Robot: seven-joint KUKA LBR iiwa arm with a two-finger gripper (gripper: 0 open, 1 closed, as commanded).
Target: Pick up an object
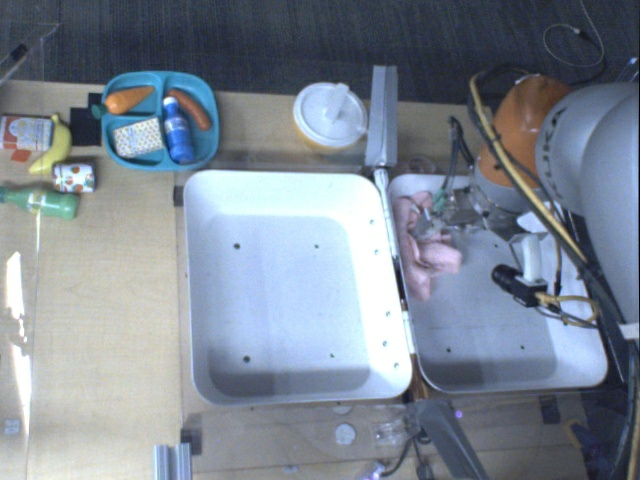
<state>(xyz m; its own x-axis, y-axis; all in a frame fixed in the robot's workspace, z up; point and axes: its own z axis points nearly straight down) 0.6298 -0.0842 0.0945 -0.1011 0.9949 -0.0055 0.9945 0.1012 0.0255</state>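
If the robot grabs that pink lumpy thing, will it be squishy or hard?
Probably squishy: the pink thing looks lumpy and folded, like cloth or a soft toy. It would likely flop when lifted, not stay stiff. Slumped by the right bin's wall, it shouldn't roll.

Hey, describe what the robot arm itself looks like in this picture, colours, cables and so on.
The arm is a bulky, rounded grey casing with an orange band above the wrist. A yellow cable runs along it. The gripper is a small dark metal assembly; no markings are legible.
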